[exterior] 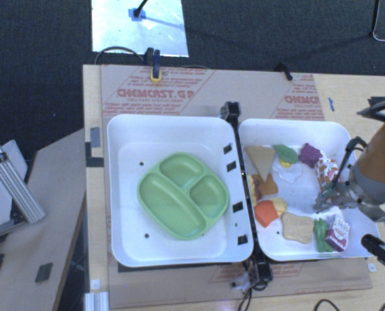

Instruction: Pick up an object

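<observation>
Nearest the camera, cables (254, 284) hang off the front edge of the counter (179, 287) below the seam between the two bins.

Hand (321, 203): reaching in from the right over the right bin (338, 131), low on its right side, dark linkage angled down toward the bin floor. Whether it is wide or narrow cannot be told; no item is seen between its tips. Above it, one orange band (382, 154) on the grey arm.

Right bin contents, counted outward from the hand: one red-and-white packet (338, 232) and one green item (322, 235), just beside each other at the front right corner; one tan bread-like slice (298, 228) near the front; one orange-red piece (266, 212) with one small yellow piece (280, 205) touching it; one brown piece (268, 185); one tan wedge (262, 161); one green leafy piece (286, 153); one purple piece (310, 154); one patterned packet (326, 171) near the hand's upper side. A yellow sliver at the left wall is too small to identify.

Left bin (124, 173): one green divided tray (183, 194) with three compartments, lying flat at centre. Black clips (231, 167) sit along the shared wall.

Behind the bins: one printed cardboard sheet (157, 92), one blue-and-yellow clamp (155, 65).
</observation>
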